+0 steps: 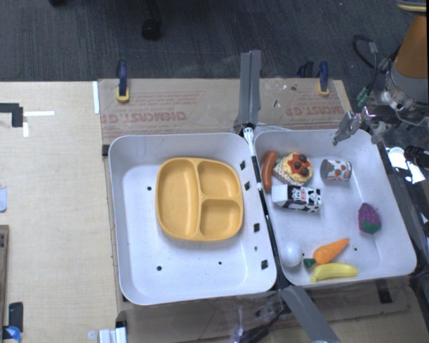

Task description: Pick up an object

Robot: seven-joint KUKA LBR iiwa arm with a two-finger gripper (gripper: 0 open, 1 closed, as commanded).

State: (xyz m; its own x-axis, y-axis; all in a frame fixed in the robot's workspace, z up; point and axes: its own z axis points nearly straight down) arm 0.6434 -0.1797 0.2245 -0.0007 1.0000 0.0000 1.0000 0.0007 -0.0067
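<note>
The right bin (402,224) holds the toys: a sausage (268,169), a pizza slice (294,169), a small can (336,170), a milk carton (297,197), grapes (369,218), a carrot (330,251), a banana (334,271) and a white egg (292,254). The gripper (353,126) hangs over the bin's far right corner; whether it is open I cannot tell. A yellow divided plate (199,199) lies in the left bin (132,240).
</note>
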